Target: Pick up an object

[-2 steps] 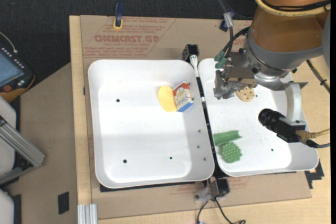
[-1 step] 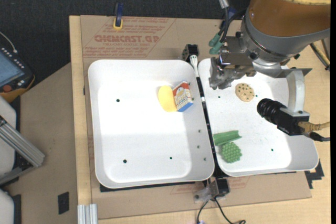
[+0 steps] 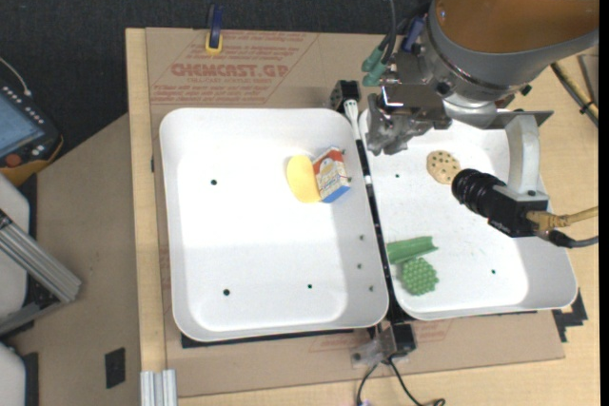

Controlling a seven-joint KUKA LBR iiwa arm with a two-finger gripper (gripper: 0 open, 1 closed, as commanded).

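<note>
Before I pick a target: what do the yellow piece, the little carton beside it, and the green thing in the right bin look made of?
Yellow piece: smooth, matte, probably plastic or foam; uniform colour.
Carton: printed red, white and blue faces with sharp edges; cardboard or printed plastic, can't tell.
Green thing: bumpy moulded head on a flat stalk, likely toy plastic.

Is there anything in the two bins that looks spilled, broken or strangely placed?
Nothing stands out. The yellow piece and small carton lie together in the left bin; the cookie and green toy lie in the right bin.
</note>
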